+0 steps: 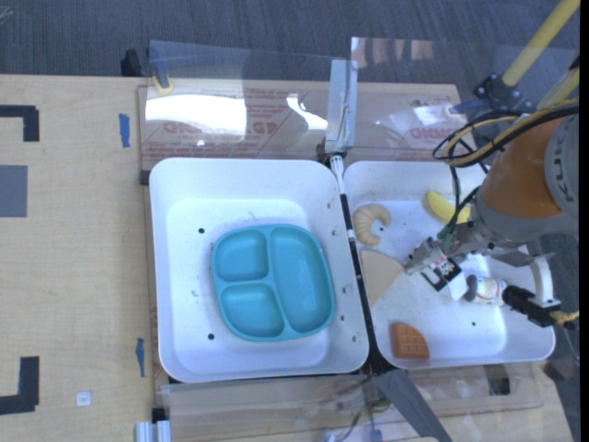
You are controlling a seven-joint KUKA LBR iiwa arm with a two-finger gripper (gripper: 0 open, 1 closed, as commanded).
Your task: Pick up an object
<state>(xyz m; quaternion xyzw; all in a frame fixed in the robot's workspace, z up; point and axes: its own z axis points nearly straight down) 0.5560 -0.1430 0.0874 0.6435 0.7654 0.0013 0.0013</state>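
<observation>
On the table, 2 shallow white bins sit side by side. Left bin holds a teal divided plate w/ 3 compartments, lying flat near the bin's centre. Right bin holds the loose items: a croissant-shaped pastry at its upper left, close to the divider; a yellow banana-like piece further right, partly hidden by the arm; an orange waffle-like piece near the front edge; a tan triangular flat piece against the left wall. Arm comes in from the right, orange band above the wrist, cables looping over it. Claw is low over the middle of the right bin, between pastry and waffle piece, touching neither. Can't tell if it's open or closed; nothing visible between its tips.
</observation>
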